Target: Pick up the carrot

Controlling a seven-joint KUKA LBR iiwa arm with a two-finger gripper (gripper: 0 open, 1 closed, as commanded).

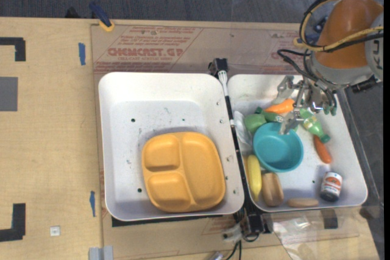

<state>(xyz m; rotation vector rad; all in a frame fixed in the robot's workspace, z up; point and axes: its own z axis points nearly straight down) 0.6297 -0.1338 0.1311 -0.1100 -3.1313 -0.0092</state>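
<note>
Pincer (297, 111) beside carrot (280, 108); cardboard (146, 49) reads "CHEMCAST GP".

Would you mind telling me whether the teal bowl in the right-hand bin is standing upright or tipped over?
Upright. The teal bowl sits in the right bin with its round opening facing up, so its inside shows; I see nothing inside it.

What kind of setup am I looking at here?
Likely a lab bin-picking bench: two white bins on a taped cardboard sheet, toy food like the carrot, and a cabled arm.
</note>
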